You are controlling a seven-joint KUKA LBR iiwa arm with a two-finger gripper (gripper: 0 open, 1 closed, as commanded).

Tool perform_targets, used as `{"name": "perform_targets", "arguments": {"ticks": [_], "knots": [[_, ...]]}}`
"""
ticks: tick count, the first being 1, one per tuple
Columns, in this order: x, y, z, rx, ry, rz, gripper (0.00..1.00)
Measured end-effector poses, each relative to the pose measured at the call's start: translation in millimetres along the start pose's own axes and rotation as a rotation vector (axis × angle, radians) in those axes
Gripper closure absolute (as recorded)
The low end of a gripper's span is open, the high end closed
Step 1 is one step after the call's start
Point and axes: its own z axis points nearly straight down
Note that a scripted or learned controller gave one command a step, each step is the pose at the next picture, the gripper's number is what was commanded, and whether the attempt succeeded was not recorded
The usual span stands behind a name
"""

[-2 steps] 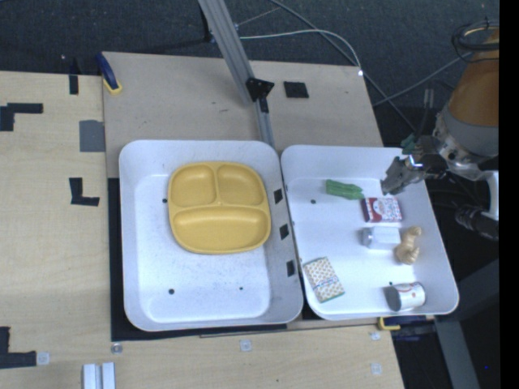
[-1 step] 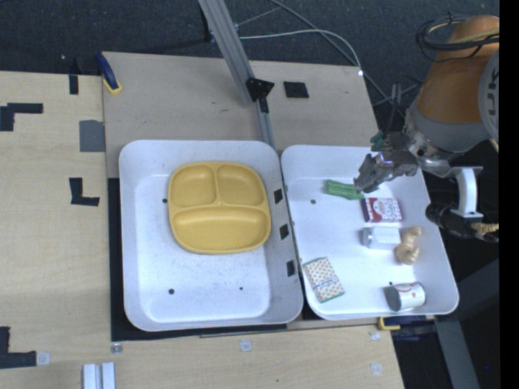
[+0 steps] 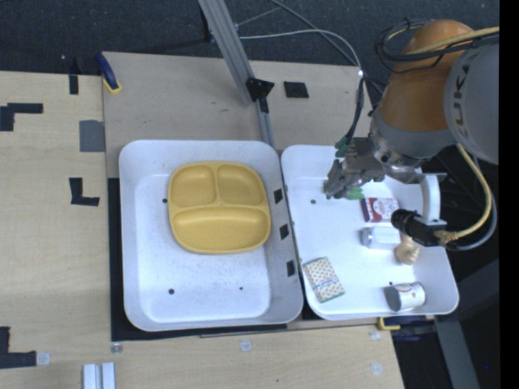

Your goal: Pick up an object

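Observation:
My gripper (image 3: 340, 183) hangs over the far part of the right bin (image 3: 324, 225), pointing down near its back left area. A small green thing (image 3: 354, 192) peeks out just beside and under it; whether it is held I cannot make out. Right of the gripper lies a red and white packet (image 3: 377, 209). Nearer the front sit a small white bottle (image 3: 375, 237), a tan lump (image 3: 407, 254), a patterned flat box (image 3: 323, 279) and a grey and white cylinder (image 3: 405, 296).
A yellow divided plate (image 3: 219, 207) lies in the left bin (image 3: 146, 290). A metal pole (image 3: 235, 47) slants up from behind the bins. Black cabling with a plug (image 3: 412, 224) hangs off the arm over the right bin's right side.

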Motion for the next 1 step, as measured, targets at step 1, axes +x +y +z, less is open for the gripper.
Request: {"name": "perform_targets", "arguments": {"ticks": [1], "knots": [[56.3,-4.4,19.2,0.002,0.0,0.0,1.0]]}}
